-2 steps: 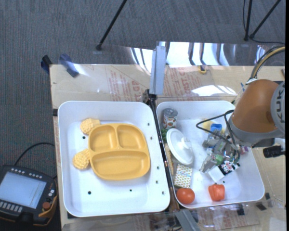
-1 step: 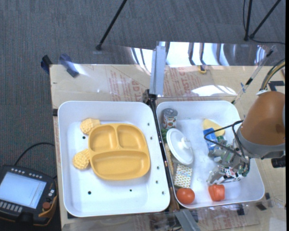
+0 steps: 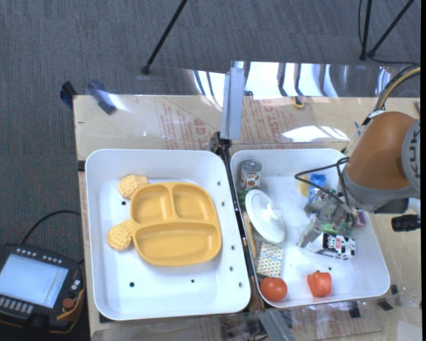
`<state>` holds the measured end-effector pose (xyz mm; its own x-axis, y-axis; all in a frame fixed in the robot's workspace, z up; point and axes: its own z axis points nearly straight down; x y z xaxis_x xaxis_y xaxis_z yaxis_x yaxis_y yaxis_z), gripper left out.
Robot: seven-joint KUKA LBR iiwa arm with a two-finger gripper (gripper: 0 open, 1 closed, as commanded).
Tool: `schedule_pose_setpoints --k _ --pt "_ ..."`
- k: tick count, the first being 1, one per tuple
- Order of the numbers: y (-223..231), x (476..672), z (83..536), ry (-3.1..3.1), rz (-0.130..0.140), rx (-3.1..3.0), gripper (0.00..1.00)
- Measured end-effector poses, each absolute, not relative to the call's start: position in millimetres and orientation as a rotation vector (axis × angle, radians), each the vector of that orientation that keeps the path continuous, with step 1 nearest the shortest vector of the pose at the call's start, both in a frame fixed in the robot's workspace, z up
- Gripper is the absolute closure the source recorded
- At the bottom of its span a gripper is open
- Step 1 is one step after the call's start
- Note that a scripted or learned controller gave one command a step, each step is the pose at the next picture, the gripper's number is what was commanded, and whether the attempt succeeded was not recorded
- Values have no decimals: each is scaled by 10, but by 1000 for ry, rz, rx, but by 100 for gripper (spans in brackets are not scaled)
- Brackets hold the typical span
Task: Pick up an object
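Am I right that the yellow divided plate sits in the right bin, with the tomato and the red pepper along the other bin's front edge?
Not quite. The camera view shows the yellow divided plate in the left bin. The tomato and the red pepper lie along the front edge of the right bin.

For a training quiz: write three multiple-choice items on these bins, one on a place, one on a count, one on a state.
1. Where does the yellow divided tray lie?
A. left bin
B. right bin
C. on the floor

2. How many red-orange items lie at the right bin's near edge?
A. none
B. two
C. five

3. How does the small can stand?
A. crushed flat
B. on its side
C. upright

Answers: 1 A, it lies in the left bin. 2 B, the tomato and pepper. 3 C, its top faces up.
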<state>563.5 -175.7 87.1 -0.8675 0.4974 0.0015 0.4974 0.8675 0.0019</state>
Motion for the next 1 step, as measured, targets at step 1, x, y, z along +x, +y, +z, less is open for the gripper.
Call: schedule_pose_setpoints --k 1 --pt "-1905 6145 881 -3031 -3 -834 0"
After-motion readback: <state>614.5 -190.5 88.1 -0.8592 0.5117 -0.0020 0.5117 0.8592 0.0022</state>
